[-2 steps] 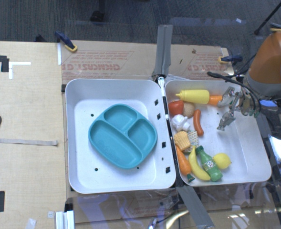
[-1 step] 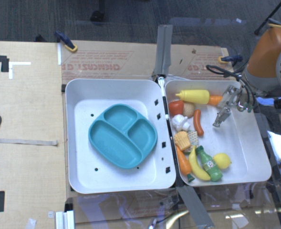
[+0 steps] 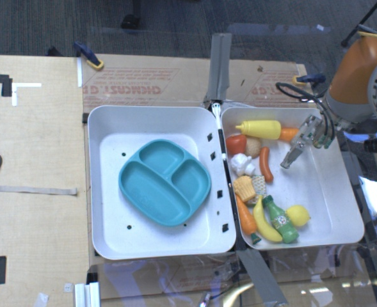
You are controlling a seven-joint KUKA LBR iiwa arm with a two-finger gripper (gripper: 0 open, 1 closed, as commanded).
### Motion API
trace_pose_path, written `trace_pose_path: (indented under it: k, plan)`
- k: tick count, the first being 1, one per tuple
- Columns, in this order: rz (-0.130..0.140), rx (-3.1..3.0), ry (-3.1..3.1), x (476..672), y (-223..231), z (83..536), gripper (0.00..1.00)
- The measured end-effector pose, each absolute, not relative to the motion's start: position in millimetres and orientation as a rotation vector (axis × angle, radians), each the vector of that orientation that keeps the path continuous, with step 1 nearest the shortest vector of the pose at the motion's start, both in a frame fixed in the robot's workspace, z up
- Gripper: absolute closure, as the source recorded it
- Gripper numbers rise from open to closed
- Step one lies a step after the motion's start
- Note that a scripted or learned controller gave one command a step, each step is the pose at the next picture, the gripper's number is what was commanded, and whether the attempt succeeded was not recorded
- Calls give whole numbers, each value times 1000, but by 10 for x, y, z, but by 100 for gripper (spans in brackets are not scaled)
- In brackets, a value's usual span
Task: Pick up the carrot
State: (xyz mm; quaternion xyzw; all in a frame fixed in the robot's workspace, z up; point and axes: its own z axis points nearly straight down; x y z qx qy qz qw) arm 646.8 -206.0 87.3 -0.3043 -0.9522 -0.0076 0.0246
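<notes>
One carrot (image 3: 246, 217), one banana (image 3: 264, 221), one lemon (image 3: 297, 216); claw (image 3: 292, 153) empty, fingers apart.

I see smooth white plastic bins (image 3: 153, 117), faintly glossy — the blue tray (image 3: 165, 181) looks matt plastic. The carrot (image 3: 246, 215) shines like plastic; the surface (image 3: 31, 139) reads as pale wood — cardboard (image 3: 143, 82) behind.

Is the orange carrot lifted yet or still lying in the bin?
Still lying in the right white bin: the orange carrot rests flat beside the yellow banana, apart from the claw.
</notes>
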Motion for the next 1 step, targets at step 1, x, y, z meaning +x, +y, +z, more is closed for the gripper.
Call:
trace_pose_path:
  k: [1]
  plan:
    - [-19,-1316,-2804,6432,-2043,875,0]
